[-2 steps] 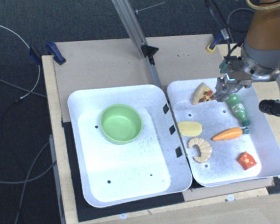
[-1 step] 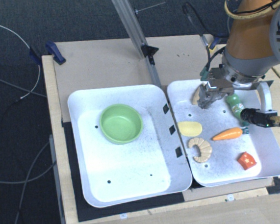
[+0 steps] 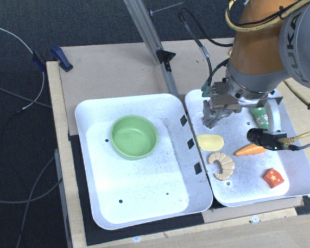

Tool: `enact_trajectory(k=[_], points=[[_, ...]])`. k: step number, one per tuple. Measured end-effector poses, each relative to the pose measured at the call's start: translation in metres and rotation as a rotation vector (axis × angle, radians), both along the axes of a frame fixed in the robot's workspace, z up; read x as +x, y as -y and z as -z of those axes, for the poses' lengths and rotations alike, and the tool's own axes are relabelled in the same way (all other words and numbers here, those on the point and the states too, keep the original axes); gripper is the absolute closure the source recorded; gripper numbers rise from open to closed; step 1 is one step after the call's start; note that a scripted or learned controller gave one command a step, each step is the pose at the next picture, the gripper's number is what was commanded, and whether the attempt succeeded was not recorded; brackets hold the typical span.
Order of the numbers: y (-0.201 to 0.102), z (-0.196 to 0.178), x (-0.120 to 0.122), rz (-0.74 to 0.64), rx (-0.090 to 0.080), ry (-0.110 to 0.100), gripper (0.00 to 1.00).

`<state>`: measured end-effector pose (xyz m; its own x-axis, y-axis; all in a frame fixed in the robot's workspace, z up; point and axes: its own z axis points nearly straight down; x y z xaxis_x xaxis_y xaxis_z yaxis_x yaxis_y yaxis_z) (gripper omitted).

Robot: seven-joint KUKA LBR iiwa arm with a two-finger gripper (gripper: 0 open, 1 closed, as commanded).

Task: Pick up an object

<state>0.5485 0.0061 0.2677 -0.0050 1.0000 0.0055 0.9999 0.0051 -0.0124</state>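
Fingertips [image 3: 210,122] low above yellow piece [image 3: 209,141]

Bright, even overhead light; the white bins [image 3: 92,154] look nearly washed out, shadows are soft, the picture slightly grainy and soft.

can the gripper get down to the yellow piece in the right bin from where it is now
Probably yes: the gripper hangs just above the yellow piece, nothing lies between them, and the shrimp sits apart below it.
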Motion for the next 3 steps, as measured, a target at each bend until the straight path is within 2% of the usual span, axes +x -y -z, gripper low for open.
enact_trajectory(k=[1, 2, 3], points=[[-0.042, 0.023, -0.016, 0.000, -0.001, -0.004, 1.00], [-0.091, 0.023, -0.024, 0.000, -0.001, -0.002, 1.00], [-0.088, 0.023, -0.023, 0.005, -0.003, -0.002, 0.00]])
